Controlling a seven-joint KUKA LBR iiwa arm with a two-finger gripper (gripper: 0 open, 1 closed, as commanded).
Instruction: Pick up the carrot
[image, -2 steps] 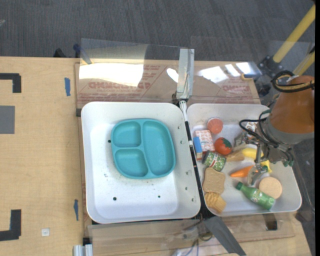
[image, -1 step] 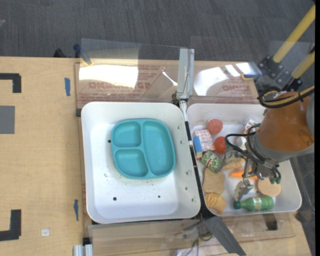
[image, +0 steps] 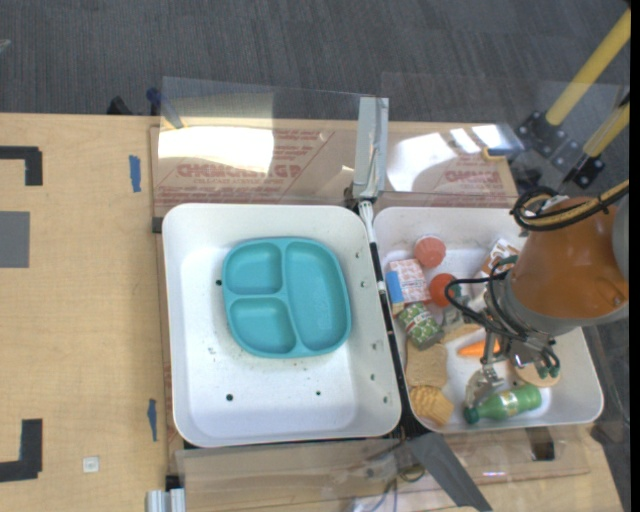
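While the arm (image: 565, 270) hangs over the right bin (image: 590, 385), its jaws (image: 490, 375) sit low near that bin's front edge, just above the green bottle (image: 505, 403). Can't tell whether the jaws are spread or pressed together; cables and the wrist crowd them. Nothing visibly between them.

Near to far in the right bin:
- green bottle lying on its side along the front edge, right of centre
- a tan round biscuit-like item (image: 432, 402) at the front-left corner
- carrot (image: 470, 350): a short orange piece mid-bin, just behind the jaws and partly hidden by the wrist hardware. Probably flat on the bin floor, but the view is poor there.
- a green crumpled packet (image: 421, 324) toward the left wall
- a small red-and-white carton (image: 405, 279) behind it, an orange-red ball (image: 442, 289) just beside the carton
- a red round lid-like piece (image: 430, 250) nearest the back edge

The left bin (image: 190, 300) holds a teal divided plate (image: 286, 296), roughly centred, three compartments.

Both bins sit side by side on the tabletop (image: 70, 300), toward its right side. Clear plastic sheets (image: 260, 150) lie at the far edge behind them.
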